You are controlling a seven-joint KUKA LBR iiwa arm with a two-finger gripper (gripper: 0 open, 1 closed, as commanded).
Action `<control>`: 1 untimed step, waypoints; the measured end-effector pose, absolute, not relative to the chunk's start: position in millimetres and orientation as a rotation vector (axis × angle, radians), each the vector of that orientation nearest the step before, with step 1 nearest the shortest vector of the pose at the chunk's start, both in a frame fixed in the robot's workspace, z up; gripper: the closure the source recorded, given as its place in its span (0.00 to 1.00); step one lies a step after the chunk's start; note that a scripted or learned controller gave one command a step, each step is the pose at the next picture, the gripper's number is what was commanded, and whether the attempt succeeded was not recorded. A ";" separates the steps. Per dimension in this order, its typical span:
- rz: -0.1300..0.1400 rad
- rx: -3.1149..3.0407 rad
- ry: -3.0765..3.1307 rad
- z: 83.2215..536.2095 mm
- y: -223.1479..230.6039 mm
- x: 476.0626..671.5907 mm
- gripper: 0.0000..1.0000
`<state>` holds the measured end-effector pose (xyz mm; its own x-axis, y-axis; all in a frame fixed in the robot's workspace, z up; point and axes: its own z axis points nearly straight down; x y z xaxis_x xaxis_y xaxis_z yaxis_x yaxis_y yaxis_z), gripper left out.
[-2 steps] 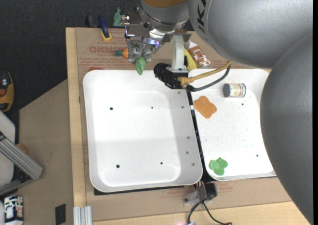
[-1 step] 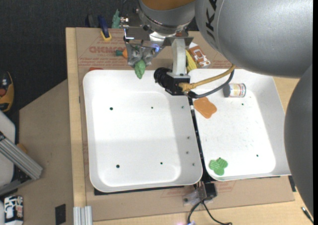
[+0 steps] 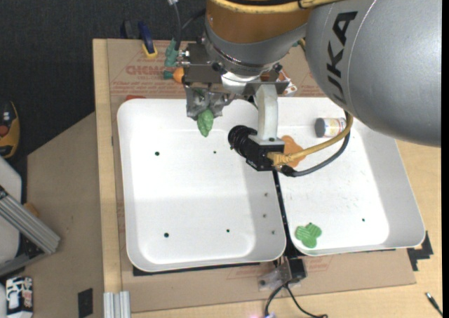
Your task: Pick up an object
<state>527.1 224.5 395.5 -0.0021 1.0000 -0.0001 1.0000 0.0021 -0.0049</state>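
My gripper [image 3: 204, 114] hangs over the back of the left bin [image 3: 175, 190], near its far edge. A small green object [image 3: 205, 124] sits between the fingertips and sticks out below them, so the gripper is shut on it. The object appears lifted off the bin floor. The grey arm with its orange band fills the upper right and hides the back of the right bin [image 3: 365, 197].
In the right bin, a second green piece [image 3: 307, 234] lies near the front left corner and a small grey and yellow tube [image 3: 330, 126] lies at the back. A black fitting with an orange cable [image 3: 261, 149] hangs from the arm above the divide between the bins.
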 end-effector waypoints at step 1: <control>-0.030 -2.218 -2.230 545.3 224.8 477.1 1.00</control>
<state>477.1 224.8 545.3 -0.0056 0.9999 0.0103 0.9999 0.0054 0.0164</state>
